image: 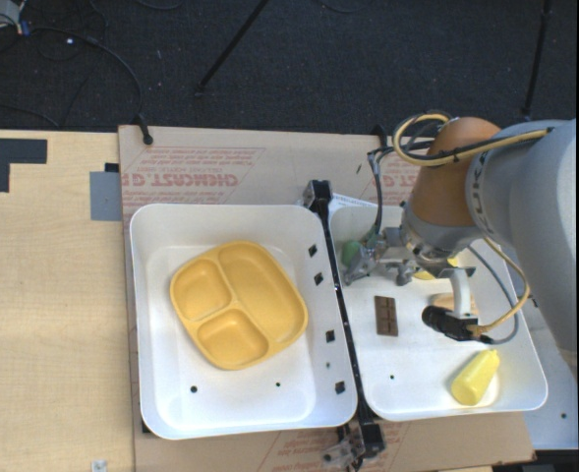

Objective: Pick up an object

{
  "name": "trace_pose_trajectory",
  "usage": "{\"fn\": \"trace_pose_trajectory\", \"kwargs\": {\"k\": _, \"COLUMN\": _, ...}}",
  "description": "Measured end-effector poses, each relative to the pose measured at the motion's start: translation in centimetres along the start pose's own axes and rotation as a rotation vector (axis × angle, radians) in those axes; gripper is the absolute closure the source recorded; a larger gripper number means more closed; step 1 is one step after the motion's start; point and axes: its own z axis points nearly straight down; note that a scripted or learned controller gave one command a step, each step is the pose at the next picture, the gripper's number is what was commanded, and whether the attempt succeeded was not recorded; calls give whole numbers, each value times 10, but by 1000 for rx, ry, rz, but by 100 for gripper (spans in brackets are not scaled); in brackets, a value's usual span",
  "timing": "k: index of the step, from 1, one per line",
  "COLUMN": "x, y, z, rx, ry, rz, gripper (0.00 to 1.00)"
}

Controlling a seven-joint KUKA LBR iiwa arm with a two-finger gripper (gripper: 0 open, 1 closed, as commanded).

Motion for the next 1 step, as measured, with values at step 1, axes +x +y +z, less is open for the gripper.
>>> {"fn": "trace_pose_trajectory", "kwargs": {"k": 1, "x": -1, "y": 1, "z": -14, "rx": -4, "ry": 0, "rz": 3, "gripper": 100}}
